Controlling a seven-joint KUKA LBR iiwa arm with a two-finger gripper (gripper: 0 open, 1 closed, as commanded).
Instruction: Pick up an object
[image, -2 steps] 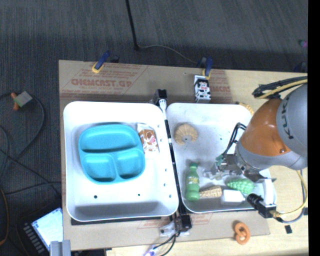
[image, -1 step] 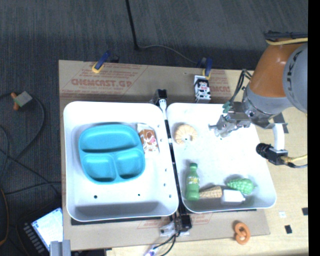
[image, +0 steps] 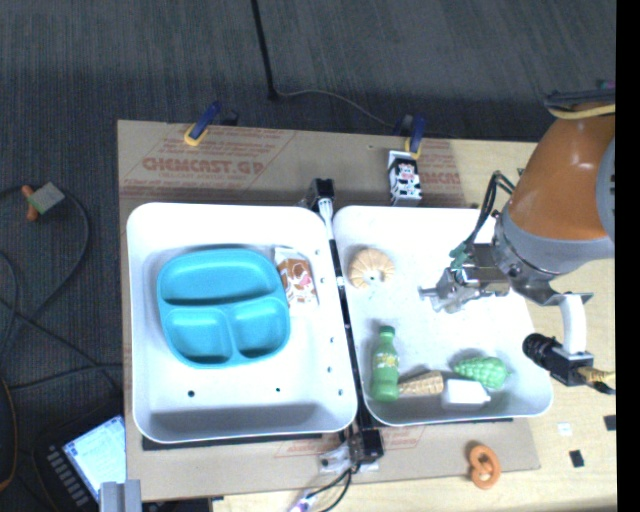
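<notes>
Toys are left loose in the right bin (image: 345, 300) for picking: green bottle (image: 385, 364) at seven o'clock of the gripper (image: 447, 292), whose grip cannot be told.

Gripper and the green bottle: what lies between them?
Camera view: only bare white floor of the right bin lies between the gripper and the green bottle.

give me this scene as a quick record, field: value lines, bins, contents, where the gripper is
left bin: shallow white bin holding a blue three-compartment plastic tray and a small brown-and-white packet beside it
right bin: shallow white bin
right bin contents: tan shell-shaped pastry toy, green plastic bottle, tan cone, green bumpy toy, white block
gripper: gripper over bare floor of the right bin, touching nothing
outside bins: small orange ring on the bench
</notes>
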